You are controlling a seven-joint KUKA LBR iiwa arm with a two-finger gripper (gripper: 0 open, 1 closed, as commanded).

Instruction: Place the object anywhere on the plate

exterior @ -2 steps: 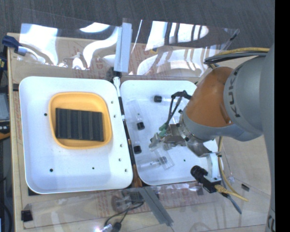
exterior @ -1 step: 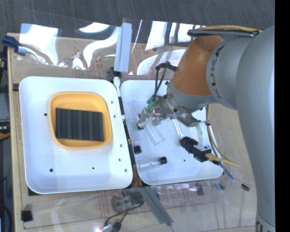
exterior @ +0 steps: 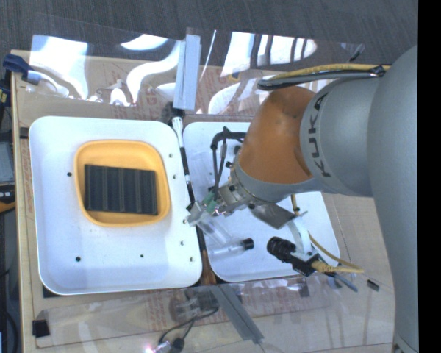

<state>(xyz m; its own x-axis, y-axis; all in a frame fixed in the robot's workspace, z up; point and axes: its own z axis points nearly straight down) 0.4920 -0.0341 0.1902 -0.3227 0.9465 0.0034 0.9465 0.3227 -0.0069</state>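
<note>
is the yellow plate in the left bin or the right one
In the left bin. The yellow plate lies flat in its middle, a dark ribbed rectangle on top; the arm hangs above the right bin.

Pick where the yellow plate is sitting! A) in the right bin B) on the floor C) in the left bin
C: the yellow plate, with a dark ridged rectangle in its middle, lies inside the left bin, while the arm hangs over the right bin.
</note>
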